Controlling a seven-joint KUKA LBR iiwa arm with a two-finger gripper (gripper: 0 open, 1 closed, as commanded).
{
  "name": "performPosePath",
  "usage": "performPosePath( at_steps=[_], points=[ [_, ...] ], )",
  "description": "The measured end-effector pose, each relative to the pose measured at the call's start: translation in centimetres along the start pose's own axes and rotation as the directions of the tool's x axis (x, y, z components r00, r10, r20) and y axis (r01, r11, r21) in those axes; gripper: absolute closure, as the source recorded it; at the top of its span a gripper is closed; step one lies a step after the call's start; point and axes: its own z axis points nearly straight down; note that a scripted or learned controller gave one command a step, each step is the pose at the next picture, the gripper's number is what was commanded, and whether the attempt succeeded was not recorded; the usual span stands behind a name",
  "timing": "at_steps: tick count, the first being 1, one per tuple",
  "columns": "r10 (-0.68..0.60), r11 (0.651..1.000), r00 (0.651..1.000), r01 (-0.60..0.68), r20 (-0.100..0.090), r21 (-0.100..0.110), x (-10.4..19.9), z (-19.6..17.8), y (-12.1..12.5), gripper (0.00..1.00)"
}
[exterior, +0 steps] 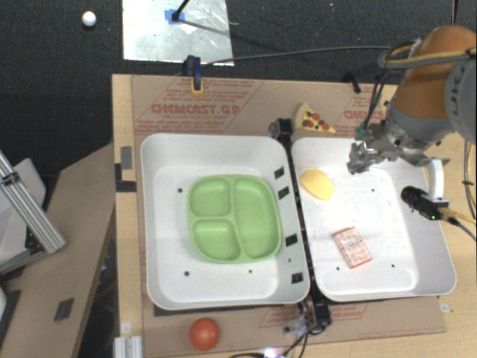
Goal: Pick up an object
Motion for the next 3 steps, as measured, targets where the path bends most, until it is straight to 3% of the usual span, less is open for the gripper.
performPosePath(
  at_steps=[1, 3],
  points=[
    [-0.001, 1.0, 1.0, 0.001, 0.0, -0.002, 0.1, -6.5, 0.2, 1.0],
    [-0.006, 1.0, 1.0, 0.006, -0.003, 0.007, 11.0, -4.8, -1.1, 1.0]
  ],
)
